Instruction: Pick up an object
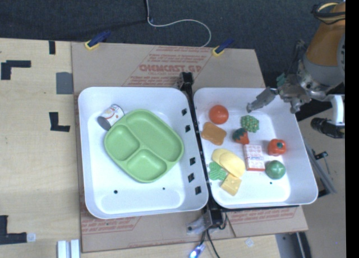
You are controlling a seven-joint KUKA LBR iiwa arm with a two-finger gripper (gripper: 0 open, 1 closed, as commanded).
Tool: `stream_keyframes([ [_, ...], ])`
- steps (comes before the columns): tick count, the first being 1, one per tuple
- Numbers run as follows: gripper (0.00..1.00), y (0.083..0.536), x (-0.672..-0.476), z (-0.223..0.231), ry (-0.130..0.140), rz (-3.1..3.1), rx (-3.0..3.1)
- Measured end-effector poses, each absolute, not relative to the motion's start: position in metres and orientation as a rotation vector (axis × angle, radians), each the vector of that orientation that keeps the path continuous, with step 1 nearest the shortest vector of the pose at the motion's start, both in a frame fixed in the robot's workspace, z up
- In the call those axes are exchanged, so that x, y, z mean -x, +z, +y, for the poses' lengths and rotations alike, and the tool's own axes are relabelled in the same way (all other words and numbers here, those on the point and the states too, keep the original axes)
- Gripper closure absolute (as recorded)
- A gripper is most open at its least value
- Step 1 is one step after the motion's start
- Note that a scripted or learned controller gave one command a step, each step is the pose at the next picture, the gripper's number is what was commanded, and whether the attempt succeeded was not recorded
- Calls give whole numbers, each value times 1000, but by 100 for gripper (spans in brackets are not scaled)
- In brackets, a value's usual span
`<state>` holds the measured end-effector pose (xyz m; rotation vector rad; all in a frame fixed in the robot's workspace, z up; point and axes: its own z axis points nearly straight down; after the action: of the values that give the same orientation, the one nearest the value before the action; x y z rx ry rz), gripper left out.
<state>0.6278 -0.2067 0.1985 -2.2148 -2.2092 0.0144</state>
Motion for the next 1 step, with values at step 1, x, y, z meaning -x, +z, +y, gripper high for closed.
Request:
stream_keyframes([
  [1,0,208,-631,-206,2,-2222,2219],
])
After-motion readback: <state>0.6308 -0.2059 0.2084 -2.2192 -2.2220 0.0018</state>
